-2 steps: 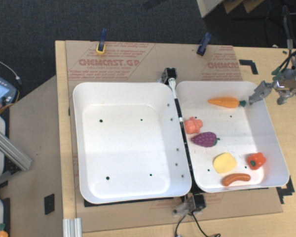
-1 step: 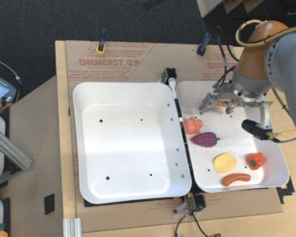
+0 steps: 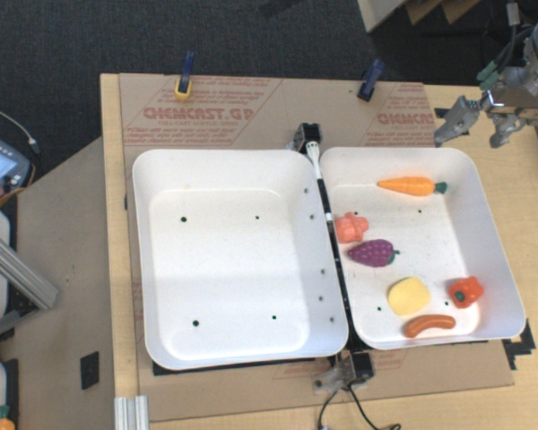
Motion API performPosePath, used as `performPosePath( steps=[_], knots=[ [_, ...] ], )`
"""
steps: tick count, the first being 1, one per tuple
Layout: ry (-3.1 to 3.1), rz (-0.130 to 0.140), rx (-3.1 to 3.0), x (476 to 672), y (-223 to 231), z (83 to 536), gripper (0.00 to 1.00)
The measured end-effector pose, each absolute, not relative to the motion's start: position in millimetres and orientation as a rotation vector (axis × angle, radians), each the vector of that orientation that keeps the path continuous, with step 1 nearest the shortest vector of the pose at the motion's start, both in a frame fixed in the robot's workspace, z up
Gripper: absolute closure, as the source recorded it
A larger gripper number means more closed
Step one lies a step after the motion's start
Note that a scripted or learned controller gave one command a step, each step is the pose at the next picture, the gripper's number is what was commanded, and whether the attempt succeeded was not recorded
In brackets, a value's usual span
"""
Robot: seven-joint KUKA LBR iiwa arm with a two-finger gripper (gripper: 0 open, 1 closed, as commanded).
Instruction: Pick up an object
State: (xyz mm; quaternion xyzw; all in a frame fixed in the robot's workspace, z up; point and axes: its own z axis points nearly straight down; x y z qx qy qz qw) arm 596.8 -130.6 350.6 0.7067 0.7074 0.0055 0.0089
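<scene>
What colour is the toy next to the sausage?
Yellow: the round toy beside the sausage, camera view.

My gripper (image 3: 480, 130) hangs at the upper right, both grey fingers (image 3: 454, 124) spread apart and pointing down, nothing between them, wrist just above.

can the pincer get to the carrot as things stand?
Probably yes. The pincer hangs open above the right bin's far corner, apart from the carrot, which lies alone near the far wall with nothing over it.
</scene>
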Motion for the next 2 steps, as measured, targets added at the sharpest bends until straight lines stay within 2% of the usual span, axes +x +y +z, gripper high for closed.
performPosePath(
  steps=[1, 2],
  knots=[
    [2.218, 0.003, 2.215, 596.5, -130, 350, 1.00],
    [2.221, 0.017, 2.207, 538.6, -70, 454, 1.00]
  ],
)
